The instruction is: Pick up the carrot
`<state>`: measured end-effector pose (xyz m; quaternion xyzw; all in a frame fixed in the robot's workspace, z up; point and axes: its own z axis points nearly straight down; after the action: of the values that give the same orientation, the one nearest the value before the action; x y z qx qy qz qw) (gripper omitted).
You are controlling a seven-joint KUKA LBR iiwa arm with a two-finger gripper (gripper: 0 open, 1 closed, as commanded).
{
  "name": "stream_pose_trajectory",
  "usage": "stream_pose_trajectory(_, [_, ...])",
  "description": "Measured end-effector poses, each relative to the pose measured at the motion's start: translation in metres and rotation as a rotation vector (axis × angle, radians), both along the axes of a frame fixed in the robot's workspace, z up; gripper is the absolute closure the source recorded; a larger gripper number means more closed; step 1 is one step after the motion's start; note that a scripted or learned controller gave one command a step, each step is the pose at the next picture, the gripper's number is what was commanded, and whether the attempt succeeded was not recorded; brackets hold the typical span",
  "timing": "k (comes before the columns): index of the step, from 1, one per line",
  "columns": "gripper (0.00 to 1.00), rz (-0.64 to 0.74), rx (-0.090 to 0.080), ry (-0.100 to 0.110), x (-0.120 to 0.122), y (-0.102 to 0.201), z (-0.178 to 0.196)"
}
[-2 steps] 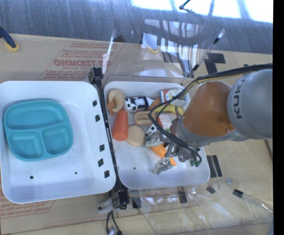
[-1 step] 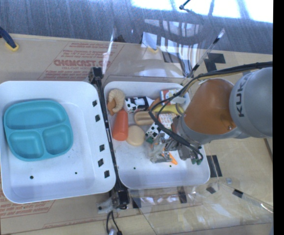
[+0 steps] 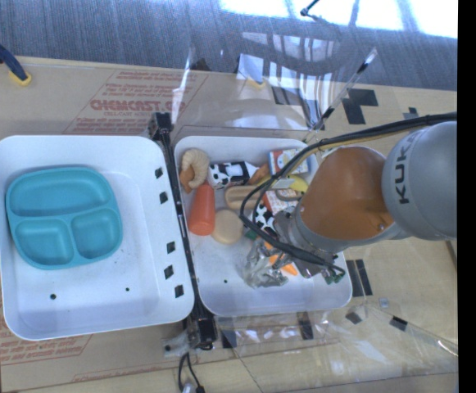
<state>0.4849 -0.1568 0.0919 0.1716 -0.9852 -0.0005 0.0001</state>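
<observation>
Currently the carrot (image 3: pixel 202 207) lies at the right bin's (image 3: pixel 221 301) left side, touching a round beige piece (image 3: pixel 227 228), well apart from the gripper (image 3: pixel 268 264). Finger state: cannot tell. The gripper sits low among clutter by the front wall; closing here risks seizing the wrong item.

Bright daylight, top window glare, soft focus
</observation>
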Motion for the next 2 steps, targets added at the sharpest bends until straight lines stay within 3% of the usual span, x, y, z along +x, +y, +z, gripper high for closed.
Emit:
stream_pose_trajectory(1, [1.0,0.007,0.0,-0.004,0.002,0.002,0.011])
stream_pose_trajectory(2, [1.0,0.061,0.0,-0.004,0.043,-0.005,0.001])
